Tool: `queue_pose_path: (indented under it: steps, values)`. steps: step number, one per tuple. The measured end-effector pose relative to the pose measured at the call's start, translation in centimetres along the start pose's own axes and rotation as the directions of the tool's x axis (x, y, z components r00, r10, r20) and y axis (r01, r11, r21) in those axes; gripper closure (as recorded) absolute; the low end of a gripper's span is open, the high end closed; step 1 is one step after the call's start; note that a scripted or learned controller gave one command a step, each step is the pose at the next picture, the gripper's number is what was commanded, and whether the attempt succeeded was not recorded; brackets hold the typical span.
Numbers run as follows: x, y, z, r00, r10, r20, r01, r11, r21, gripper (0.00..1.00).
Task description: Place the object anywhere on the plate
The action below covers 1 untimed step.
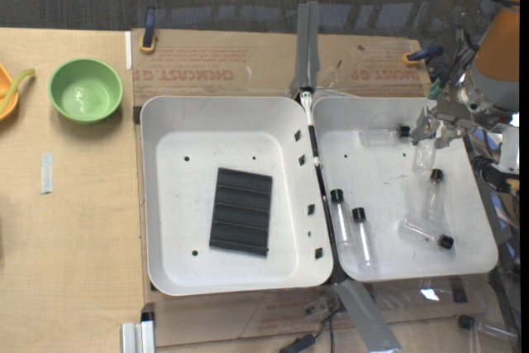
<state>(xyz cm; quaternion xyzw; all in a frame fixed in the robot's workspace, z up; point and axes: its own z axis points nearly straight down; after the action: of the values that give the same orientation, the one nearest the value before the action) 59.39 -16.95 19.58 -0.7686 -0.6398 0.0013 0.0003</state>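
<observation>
Clear plastic vials with black caps lie scattered in the right bin [463, 260]: one vial [382, 135] near the far edge, two [340, 215] side by side by the left wall, another [426, 232] toward the near right corner. They look light, stiff and slippery; mid-barrel seems the safest hold. The dark ridged plate [241, 212] lies in the left bin [165, 260]. The gripper [438, 131] hovers at the far right corner; its state cannot be told, and a vial [433, 193] below it blurs into the white floor.

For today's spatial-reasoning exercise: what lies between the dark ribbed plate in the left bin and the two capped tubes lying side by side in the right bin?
In the camera view, bare white floor of the left bin, then the two bins' adjoining rims with small black clips, separate the plate from the tubes.
</observation>
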Motion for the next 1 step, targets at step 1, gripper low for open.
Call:
queue_pose_path:
  steps: [1]
  values:
    - [0.08,6.02,0.42,0.99,-0.143,0.001,0.143,0.99,-0.001,1.0]
